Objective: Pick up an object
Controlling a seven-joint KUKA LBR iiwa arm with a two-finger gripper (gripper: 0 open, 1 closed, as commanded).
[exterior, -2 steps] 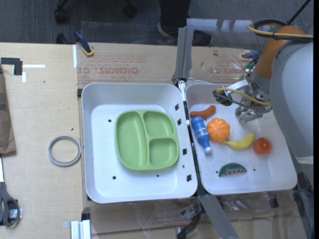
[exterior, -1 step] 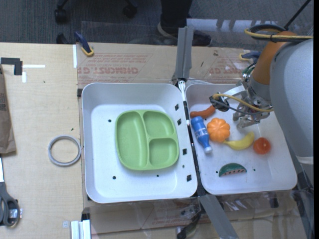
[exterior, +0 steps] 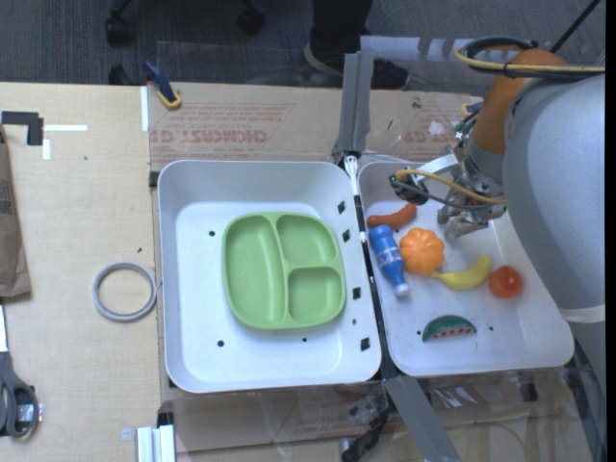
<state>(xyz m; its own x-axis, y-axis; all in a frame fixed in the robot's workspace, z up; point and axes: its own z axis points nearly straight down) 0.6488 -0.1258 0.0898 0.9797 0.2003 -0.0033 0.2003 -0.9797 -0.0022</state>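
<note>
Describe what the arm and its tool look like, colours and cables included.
The arm is a thick, rounded body in smooth light grey, with an orange band above the wrist. A yellow-and-black cable loops over the top of that band. Below the wrist the tool is a small grey metal assembly with thin yellow and black wires draped across it. No markings are legible.

From my feed, the green plate [exterior: 285, 269] looks like matte plastic sitting in a glossy white bin [exterior: 183, 287]. Left of that bin, I see pale wood-grain bench [exterior: 77, 219]; behind it, brown cardboard [exterior: 241, 133].
</note>
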